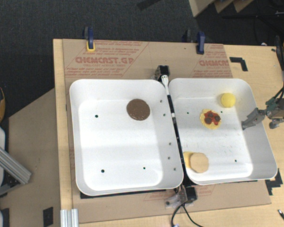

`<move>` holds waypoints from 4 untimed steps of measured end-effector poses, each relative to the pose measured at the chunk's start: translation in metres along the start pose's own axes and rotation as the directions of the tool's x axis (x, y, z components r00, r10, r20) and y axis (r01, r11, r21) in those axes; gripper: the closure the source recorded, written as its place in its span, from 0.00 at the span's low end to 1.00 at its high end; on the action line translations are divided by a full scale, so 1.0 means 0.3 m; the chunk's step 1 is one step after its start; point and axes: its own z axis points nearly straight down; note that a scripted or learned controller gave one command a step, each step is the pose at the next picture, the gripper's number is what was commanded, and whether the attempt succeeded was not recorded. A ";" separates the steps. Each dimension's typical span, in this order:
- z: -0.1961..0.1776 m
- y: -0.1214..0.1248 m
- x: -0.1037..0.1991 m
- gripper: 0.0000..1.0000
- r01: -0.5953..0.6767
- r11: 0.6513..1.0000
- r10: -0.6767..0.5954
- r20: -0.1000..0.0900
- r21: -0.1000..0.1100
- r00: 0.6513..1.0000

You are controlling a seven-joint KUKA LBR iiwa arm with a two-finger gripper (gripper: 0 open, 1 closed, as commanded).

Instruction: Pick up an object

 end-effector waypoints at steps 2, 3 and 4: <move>0.542 0.231 -0.003 0.00 0.002 1.000 -0.002 0.005 -0.008 1.000; 0.484 0.473 0.021 0.00 0.004 1.000 -0.004 0.003 -0.008 1.000; 0.528 0.514 0.295 0.00 0.002 1.000 -0.002 0.003 -0.001 1.000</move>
